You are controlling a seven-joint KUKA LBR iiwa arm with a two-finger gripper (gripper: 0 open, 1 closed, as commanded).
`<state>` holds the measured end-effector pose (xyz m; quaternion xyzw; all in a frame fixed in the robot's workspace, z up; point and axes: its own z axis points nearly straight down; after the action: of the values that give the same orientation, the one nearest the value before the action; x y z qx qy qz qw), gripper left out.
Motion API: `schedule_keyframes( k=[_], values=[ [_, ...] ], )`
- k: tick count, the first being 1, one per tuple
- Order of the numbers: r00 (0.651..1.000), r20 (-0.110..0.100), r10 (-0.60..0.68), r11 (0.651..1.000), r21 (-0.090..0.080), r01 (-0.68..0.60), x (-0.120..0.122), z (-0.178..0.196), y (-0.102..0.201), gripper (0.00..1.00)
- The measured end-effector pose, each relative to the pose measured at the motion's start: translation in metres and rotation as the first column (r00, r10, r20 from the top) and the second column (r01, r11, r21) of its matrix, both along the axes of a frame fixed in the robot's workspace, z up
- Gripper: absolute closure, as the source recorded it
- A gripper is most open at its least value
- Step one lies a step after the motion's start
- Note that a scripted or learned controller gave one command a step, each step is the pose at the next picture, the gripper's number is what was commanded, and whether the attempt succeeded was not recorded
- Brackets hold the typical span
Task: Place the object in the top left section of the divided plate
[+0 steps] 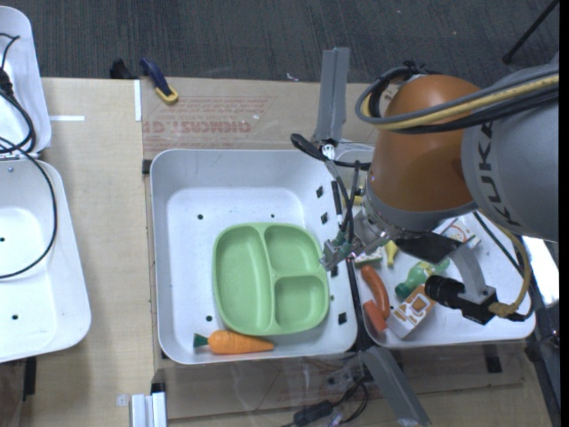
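Camera view looks down at a slant on a wooden desk [98, 203] carrying two shallow white bins side by side. In the left bin [169, 238] a light green divided plate [270, 278] lies toward 4 o'clock of the bin's floor, with one long section down its left side and two smaller sections on its right; all three sections are bare. A toy carrot [235, 342] with a green stem end lies flat just outside the plate's rim at 7 o'clock, near the bin's front wall, orange tip pointing toward 3 o'clock. The grey arm [498, 140] with its orange band [427, 140] reaches in from 3 o'clock and hangs over the wall shared by the two bins. The gripper [341, 249] sits low at that wall, just beside the plate's rim at 3 o'clock; how far it is open cannot be told, and no object can be made out in its grip. In the right bin [524, 323], largely hidden under the arm, a red-orange sausage-like toy [376, 294] lies close to the shared wall, with a small carton [410, 314] at its 4 o'clock and a green toy [412, 280] near the carton at 12 o'clock. A blue and yellow clamp [159, 82] rests on the desk at 11 o'clock of the left bin.
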<state>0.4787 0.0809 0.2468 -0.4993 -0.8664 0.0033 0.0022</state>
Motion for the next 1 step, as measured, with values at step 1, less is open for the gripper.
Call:
schedule_keyframes(
  k=[1],
  values=[
    [0.998, 0.001, -0.07, 0.998, -0.001, 0.07, 0.0632, -0.0594, -0.0072, 1.0]
  ],
)
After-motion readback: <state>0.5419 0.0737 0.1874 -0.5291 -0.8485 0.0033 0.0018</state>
